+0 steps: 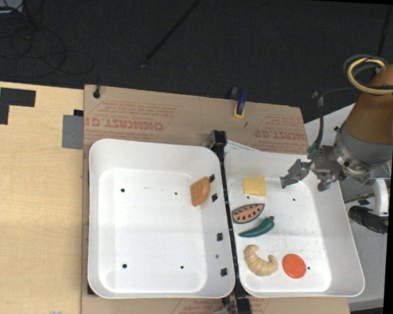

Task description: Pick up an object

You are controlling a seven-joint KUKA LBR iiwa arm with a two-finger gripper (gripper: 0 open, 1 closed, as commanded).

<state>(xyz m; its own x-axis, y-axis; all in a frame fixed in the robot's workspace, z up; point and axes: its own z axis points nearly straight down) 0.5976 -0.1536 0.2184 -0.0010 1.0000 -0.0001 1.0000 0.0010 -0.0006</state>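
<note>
Arm (372, 118) reaches in from right, gripper (310, 176) above right bin's (343, 223) upper edge, jaws spread, nothing between. Pepper (257, 228) mid-bin, long axis slanting lower-left to upper-right, below the watermelon slice (247, 213). Cheese (254, 186) nearest gripper.

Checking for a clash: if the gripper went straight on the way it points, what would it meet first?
The gripper points down and left over the right bin. The yellow block lies first in that line, though its height above the bin is unclear, so it might reach the floor first.
</note>
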